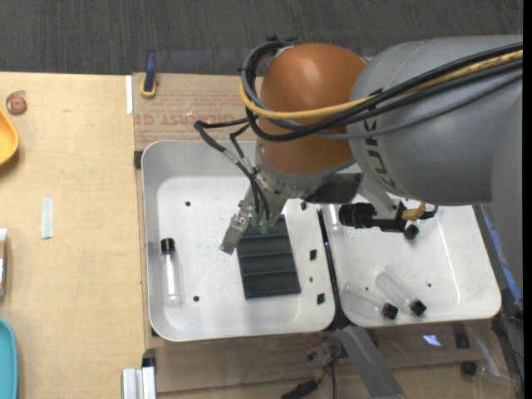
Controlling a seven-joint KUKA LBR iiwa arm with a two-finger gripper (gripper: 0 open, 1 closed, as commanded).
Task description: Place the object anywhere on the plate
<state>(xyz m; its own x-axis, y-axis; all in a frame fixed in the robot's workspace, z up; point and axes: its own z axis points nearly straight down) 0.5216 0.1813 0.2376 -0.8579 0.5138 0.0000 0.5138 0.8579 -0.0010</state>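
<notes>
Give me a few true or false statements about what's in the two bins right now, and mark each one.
1. A clear vial with a black cap lies in the left bin. True.
2. The black ridged block lies in the right bin. False: it lies in the left bin.
3. The gripper hangs over the left bin. True.
4. The right bin holds a red ball. False: it holds clear vials with black caps.
</notes>
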